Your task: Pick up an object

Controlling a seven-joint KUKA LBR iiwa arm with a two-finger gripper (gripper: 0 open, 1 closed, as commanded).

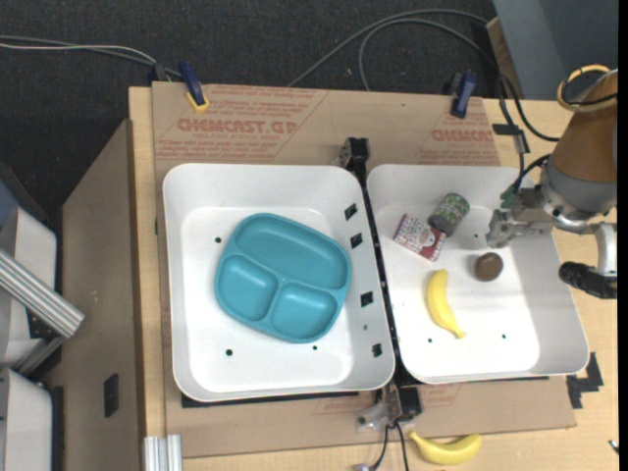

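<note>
4 loose things lie in the right shallow white bin [549, 356]: a yellow banana [444, 304], a small brown ball [488, 265], a red-and-white packet [420, 235] and a greenish can [450, 210]. The hand [505, 222], whose opening I cannot tell, hovers above the ball near the bin's far edge, with open room around.

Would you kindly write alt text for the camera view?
The gripper hovers over the right bin, near a brown ball, banana, can and small packet. The left bin holds a teal tray.
</note>
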